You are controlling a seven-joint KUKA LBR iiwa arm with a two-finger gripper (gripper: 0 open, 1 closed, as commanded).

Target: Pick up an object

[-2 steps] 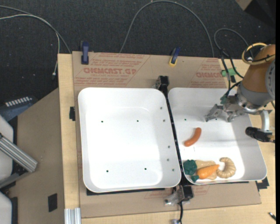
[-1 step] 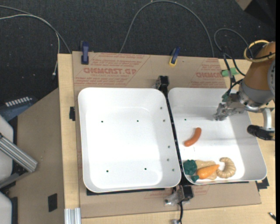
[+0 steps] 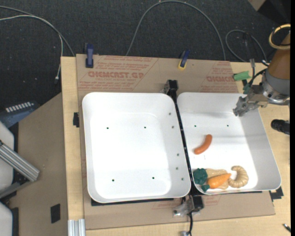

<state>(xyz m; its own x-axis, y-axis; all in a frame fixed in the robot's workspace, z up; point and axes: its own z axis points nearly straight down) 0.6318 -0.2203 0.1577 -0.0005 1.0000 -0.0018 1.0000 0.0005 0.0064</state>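
Just sausage (image 3: 203,144), carrot (image 3: 217,180) and croissant (image 3: 238,176) in right bin (image 3: 262,138).

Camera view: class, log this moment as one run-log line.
gripper: above right bin, far corner | sausage: mid-bin, untouched | toy pile: near edge

Dark carpet floor (image 3: 37,50), white cables (image 3: 152,11), brown bench board (image 3: 138,71).

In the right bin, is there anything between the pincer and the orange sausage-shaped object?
No. In the camera view, just bare white bin floor separates the pincer from the orange sausage-shaped object; the other items lie nearer the bin's front edge.
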